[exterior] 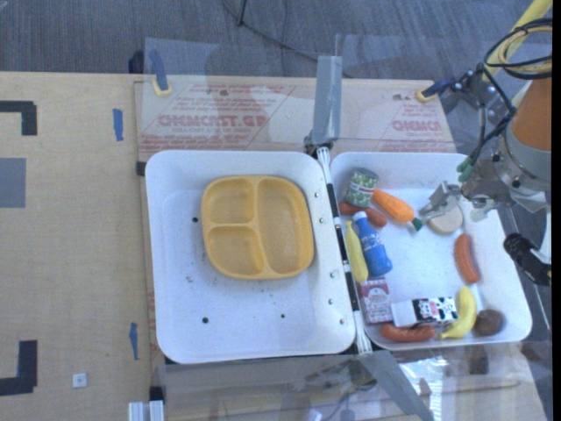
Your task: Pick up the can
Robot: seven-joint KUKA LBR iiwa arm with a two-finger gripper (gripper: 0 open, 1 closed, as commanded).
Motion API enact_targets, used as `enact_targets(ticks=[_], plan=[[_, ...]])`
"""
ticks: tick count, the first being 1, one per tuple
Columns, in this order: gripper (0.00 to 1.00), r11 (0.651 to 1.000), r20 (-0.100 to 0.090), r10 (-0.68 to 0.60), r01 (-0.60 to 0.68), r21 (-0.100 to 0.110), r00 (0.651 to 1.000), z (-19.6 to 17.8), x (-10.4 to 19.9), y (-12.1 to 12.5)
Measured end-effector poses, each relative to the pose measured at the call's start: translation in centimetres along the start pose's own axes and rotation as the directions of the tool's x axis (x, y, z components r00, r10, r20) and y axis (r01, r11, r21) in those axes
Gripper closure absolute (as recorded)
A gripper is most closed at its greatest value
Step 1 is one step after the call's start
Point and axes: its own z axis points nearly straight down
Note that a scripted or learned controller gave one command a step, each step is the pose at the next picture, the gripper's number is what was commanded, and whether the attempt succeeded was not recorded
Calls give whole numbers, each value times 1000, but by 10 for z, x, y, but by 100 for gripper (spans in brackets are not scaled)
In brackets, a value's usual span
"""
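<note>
Left of claw [436, 203], well apart: can [361, 186] in right bin; claw spread, holding nothing.

Both white bins [175, 323] look like matt plastic. The yellow divided plate [258, 226] is smooth, slightly glossy plastic. The can [361, 186] carries a shiny printed label. The bench [70, 261] shows pale wood; the gripper [438, 202] looks metallic.

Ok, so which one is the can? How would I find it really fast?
Look at the right-hand white bin, the one crowded with toy food. Go to its far left corner, next to the divider between the two bins, and the can lies there just left of the orange carrot. It is the small round thing with a green label, while its neighbours are long and orange, red or blue.
</note>
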Motion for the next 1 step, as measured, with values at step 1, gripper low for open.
enact_targets(ticks=[1], plan=[[0,966,15,-255,255,-34,967,141,20,81]])
